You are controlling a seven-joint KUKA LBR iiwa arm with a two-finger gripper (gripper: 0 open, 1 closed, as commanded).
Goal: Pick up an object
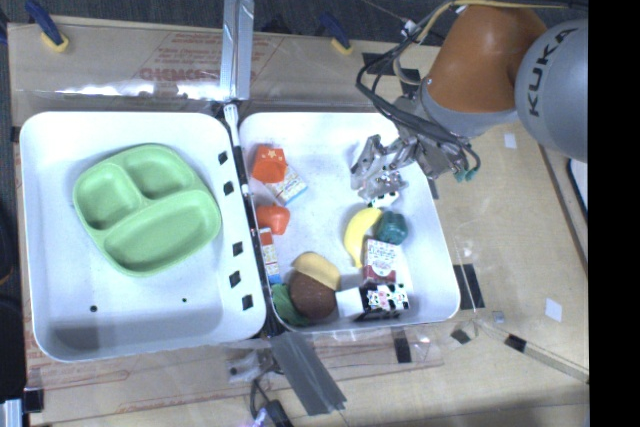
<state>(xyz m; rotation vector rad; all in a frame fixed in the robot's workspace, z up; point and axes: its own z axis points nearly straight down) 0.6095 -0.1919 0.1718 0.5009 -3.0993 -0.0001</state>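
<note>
Banana (360,232) lies just below the gripper (377,173); whether open, I cannot tell.

Two white bins (40,215) sit side by side on the bench (500,245).

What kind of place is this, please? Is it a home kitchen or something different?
Probably a robot laboratory, not a kitchen. A KUKA arm with its pincer reaches over two white bins on a bench, one holding toy food such as a banana, and clamps hold the bench board.
</note>
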